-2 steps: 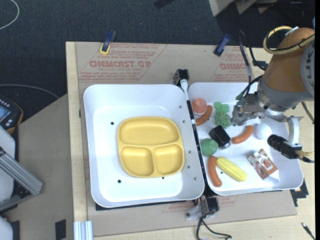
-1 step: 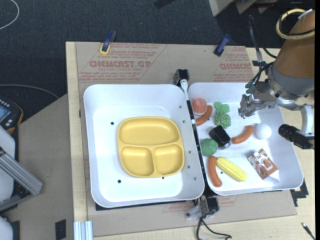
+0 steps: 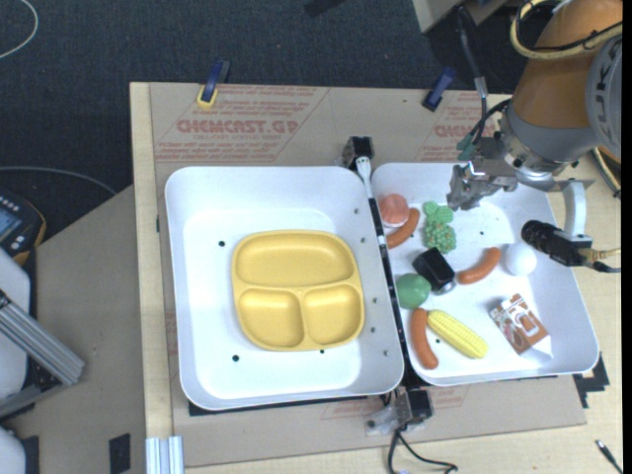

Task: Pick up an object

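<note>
The left bin (image 3: 197,265) holds a yellow divided tray (image 3: 296,289) near its middle. In the right bin (image 3: 578,334) lie a green ball (image 3: 413,289), a sausage (image 3: 423,337) beside a yellow corn cob (image 3: 459,334), a black block (image 3: 434,266), a broccoli floret (image 3: 439,227), another sausage (image 3: 480,266), a white egg (image 3: 519,259) and a small snack packet (image 3: 519,324). The gripper (image 3: 466,188) hangs over that bin's far side, just above the broccoli floret with nothing visibly in it, though whether it is apart or together I cannot tell.

Cardboard-topped bench (image 3: 296,112) — two white bins (image 3: 197,265) (side by side)
</note>
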Available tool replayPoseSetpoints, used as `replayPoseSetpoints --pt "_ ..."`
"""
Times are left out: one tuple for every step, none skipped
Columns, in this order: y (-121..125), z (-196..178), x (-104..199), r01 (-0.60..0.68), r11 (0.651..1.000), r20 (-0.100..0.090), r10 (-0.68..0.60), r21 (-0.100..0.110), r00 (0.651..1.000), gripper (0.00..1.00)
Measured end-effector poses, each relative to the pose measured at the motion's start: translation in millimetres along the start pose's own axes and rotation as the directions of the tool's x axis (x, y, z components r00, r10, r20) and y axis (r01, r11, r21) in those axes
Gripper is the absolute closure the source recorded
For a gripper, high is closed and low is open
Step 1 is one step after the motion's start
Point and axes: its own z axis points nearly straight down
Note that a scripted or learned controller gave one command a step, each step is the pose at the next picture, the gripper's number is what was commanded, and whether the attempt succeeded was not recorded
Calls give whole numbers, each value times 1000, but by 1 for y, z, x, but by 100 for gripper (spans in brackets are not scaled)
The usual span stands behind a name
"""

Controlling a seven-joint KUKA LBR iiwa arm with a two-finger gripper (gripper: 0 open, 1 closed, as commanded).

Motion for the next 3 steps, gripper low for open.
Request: replayPoseSetpoints --pt "15 -13 14 -1 1000 0 1 0 1000 100" --pt "15 6 11 -4 1000 -1 4 9 1000 100" --pt "16 -16 6 -4 1000 1 4 0 1000 100"
